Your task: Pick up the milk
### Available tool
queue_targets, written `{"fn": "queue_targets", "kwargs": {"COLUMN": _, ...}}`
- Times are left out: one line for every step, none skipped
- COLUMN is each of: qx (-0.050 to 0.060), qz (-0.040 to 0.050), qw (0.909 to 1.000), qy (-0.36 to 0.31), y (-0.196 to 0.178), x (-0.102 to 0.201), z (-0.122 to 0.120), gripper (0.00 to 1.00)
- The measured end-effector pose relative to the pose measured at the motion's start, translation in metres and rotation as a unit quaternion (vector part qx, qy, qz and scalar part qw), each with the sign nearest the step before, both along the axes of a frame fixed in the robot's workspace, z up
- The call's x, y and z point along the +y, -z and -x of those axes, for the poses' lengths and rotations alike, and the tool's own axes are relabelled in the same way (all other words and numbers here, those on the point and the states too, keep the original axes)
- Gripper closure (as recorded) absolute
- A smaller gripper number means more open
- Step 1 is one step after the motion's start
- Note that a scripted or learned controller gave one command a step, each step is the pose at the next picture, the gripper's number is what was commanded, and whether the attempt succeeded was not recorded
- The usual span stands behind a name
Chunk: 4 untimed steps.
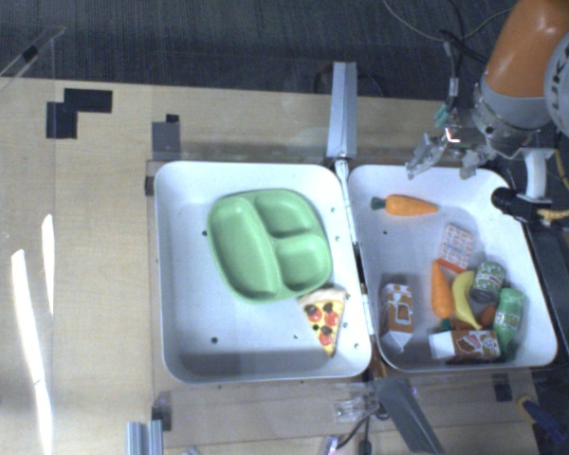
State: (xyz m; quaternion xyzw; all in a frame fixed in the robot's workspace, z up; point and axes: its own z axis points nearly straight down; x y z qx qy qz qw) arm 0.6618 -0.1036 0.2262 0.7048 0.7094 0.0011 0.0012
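Item: milk carton (397, 308), small, brown and white, standing in the right bin (528, 245) near its front-left corner, close to the wall shared with the left bin (185, 254). Its long axis runs roughly 12 to 6 o'clock in the camera view.

Item: hand (447, 155), at the far edge of the right bin, above its back rim, below the orange band of the arm. Fingers (423, 157) spread apart, nothing between them; the hand is open and empty.

Key relation: the milk carton lies toward 7 o'clock from the hand, well apart, across most of the bin's depth. The carrot (410, 206) lies between them, just below the hand, crosswise (3 to 9 o'clock).

Neighbours of the carton: space on its right before the banana (466, 297) and the orange vegetable beside it; a second brown-and-white carton (469, 344) lies on its side at 4 o'clock.

Left bin: green divided plate (268, 243), pizza slice (326, 316).

Judgement: the reach must pass the carrot and descend at the front-left corner; the near wall leaves little clearance on the carton's left.
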Motion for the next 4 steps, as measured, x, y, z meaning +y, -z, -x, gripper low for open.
{"fn": "queue_targets", "kwargs": {"qx": 0.001, "qz": -0.0001, "qw": 0.9989, "qy": -0.046, "y": 0.108, "x": 0.017, "z": 0.056, "gripper": 0.0}}
{"fn": "queue_targets", "kwargs": {"qx": -0.004, "qz": -0.0003, "qw": 0.9997, "qy": 0.025, "y": 0.136, "x": 0.01, "z": 0.117, "gripper": 0.0}}
{"fn": "queue_targets", "kwargs": {"qx": -0.023, "qz": 0.0043, "qw": 0.9997, "qy": -0.006, "y": 0.132, "x": 0.016, "z": 0.156, "gripper": 0.0}}
{"fn": "queue_targets", "kwargs": {"qx": -0.023, "qz": 0.0041, "qw": 0.9997, "qy": -0.006, "y": 0.122, "x": 0.017, "z": 0.155, "gripper": 1.0}}
